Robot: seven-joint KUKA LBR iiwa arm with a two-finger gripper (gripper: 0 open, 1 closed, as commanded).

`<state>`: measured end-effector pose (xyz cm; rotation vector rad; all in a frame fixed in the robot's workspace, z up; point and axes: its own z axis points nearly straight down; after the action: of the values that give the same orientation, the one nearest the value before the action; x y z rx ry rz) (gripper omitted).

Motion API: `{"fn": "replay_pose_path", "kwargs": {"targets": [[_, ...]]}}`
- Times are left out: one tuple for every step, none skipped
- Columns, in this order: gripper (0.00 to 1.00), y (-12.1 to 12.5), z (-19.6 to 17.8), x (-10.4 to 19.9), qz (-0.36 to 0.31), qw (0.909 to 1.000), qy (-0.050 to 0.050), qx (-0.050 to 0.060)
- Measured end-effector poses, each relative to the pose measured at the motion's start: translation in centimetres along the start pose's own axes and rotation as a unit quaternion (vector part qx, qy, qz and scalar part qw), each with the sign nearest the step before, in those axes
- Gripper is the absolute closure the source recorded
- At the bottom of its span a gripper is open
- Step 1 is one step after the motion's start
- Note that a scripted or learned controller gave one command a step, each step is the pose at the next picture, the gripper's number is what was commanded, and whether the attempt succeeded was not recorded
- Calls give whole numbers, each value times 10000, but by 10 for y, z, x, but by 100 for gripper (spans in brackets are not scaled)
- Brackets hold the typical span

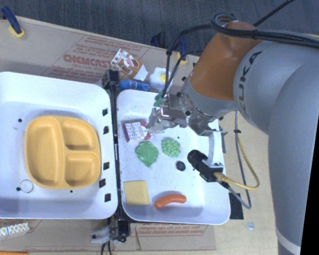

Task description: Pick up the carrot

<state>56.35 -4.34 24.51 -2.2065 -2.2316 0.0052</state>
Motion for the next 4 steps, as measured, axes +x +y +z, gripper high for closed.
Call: {"fn": "replay_pose_path", "kwargs": {"targets": [[100,-63,39,66,542,9985,1,10],[100,-80,27,31,-918,9958,5,0],[100,-87,6,31,-509,9987,-1,-16],[100,-86,4,42,720,9974,-2,-17]]}}
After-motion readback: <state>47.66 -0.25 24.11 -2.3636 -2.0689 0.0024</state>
